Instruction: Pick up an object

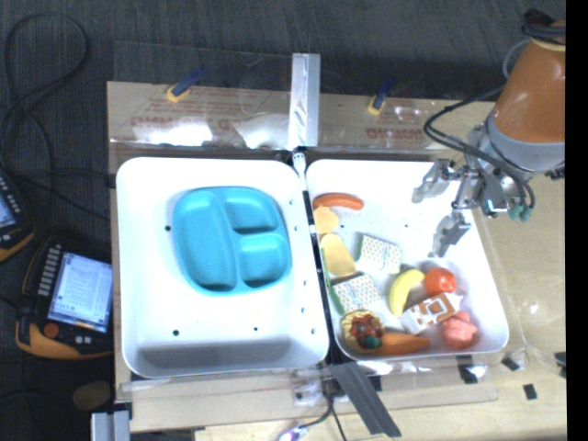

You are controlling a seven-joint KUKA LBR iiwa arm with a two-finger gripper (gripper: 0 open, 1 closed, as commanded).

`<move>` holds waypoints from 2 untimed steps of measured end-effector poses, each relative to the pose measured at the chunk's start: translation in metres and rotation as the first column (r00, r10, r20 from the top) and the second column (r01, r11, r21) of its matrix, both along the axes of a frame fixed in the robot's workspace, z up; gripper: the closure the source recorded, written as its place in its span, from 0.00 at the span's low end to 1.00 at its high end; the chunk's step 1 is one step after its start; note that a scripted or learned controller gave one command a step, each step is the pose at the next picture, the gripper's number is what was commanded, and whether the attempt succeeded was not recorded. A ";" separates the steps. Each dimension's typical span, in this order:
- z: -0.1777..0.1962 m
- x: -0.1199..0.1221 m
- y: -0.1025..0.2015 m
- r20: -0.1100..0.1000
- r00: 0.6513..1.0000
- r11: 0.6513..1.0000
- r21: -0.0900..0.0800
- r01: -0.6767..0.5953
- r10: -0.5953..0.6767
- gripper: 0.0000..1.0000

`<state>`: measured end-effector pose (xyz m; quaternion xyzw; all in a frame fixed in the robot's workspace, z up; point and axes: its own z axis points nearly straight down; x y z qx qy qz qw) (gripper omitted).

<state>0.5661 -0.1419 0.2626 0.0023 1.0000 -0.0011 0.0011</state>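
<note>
Over the right bin (409, 168), the gripper (439, 208) hangs spread, holding nothing (arm angled in).

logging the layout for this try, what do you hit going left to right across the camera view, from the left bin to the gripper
left bin → blue divided tray → sausage → banana → tomato → gripper, fingers apart over the right bin, holding nothing. Items crowded at the bin's near end overlap, so they are left out.
</note>
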 end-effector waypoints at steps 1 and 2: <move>0.002 0.024 -0.029 0.001 0.967 0.967 0.000 0.255 -0.255 0.00; -0.172 0.035 -0.011 0.009 0.969 0.969 0.000 0.248 -0.248 0.00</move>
